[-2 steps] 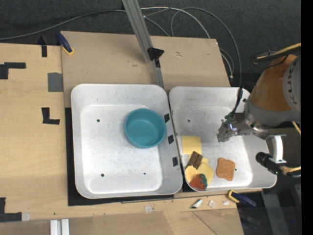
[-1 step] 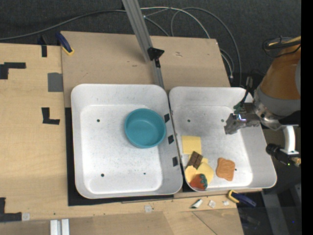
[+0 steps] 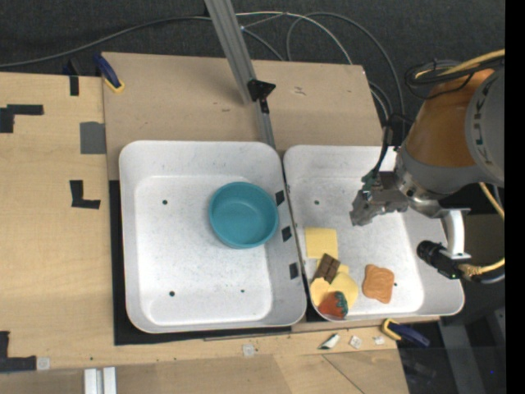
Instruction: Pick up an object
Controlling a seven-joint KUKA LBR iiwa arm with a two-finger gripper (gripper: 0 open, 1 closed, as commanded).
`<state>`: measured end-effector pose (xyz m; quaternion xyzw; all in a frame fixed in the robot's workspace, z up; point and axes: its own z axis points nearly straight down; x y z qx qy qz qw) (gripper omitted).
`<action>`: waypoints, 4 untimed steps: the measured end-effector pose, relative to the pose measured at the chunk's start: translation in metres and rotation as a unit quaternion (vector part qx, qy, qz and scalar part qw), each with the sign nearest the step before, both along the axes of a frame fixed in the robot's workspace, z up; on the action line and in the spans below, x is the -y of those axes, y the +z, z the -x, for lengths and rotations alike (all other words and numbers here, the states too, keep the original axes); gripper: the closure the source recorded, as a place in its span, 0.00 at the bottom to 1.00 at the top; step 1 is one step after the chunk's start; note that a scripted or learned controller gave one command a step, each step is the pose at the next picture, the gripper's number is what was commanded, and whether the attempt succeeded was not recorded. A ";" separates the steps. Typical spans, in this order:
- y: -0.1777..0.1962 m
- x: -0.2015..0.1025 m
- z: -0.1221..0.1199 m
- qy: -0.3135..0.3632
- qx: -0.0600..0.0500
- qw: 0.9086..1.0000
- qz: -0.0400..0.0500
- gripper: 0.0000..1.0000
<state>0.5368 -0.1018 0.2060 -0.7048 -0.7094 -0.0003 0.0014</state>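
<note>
while the gripper [image 3: 366, 209] hovers in the right bin [image 3: 328, 167], up and right of the yellow block [image 3: 321, 241], the step looks like approach; next it must descend onto an object, perhaps the orange piece [image 3: 378, 283] farther right; its grip state i cannot tell; shapes blur.

Even overhead light, soft shadows, slightly soft focus, no glare.

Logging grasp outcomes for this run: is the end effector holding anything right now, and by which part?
Nothing is held. The end effector hovers over bare floor of the right bin, apart from the yellow block and orange piece.
</note>
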 end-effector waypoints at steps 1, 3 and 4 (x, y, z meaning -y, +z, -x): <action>-0.006 -0.051 -0.016 0.000 0.000 1.000 0.000 1.00; 0.003 -0.157 -0.036 0.000 0.000 1.000 0.000 1.00; 0.023 -0.199 -0.052 0.000 0.001 1.000 0.000 1.00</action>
